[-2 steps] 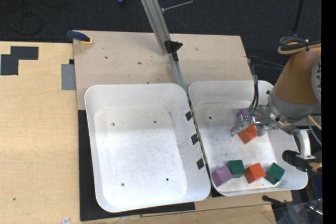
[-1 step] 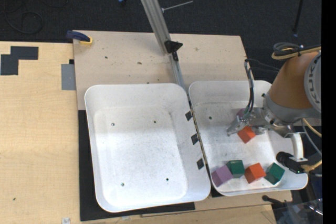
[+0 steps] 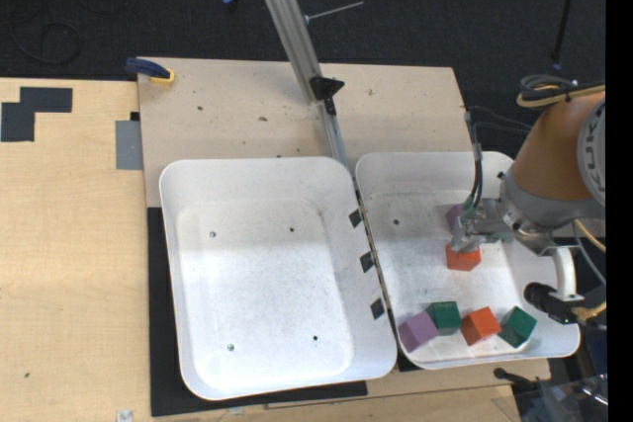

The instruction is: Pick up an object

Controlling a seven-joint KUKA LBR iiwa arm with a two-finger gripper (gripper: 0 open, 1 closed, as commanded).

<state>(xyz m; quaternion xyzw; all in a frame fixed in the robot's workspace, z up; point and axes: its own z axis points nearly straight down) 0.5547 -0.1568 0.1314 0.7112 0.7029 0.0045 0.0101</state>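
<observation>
In the right bin (image 3: 415, 175), my gripper (image 3: 465, 239) points down near the right wall. A red block (image 3: 462, 259) lies directly under its tip, touching it or nearly so. A purple block (image 3: 453, 215) peeks out just behind the gripper, partly hidden by it. Along the bin's front edge lie a purple block (image 3: 417, 329), a dark green block (image 3: 445, 315), an orange-red block (image 3: 481, 324) and another green block (image 3: 517, 326).
The left bin (image 3: 198, 188) sits beside the right one, with black clips along the shared divider (image 3: 364, 260). A slanted aluminium post (image 3: 292, 25) rises behind the bins. The arm's orange band (image 3: 554, 148) hangs over the right bin's far right side.
</observation>
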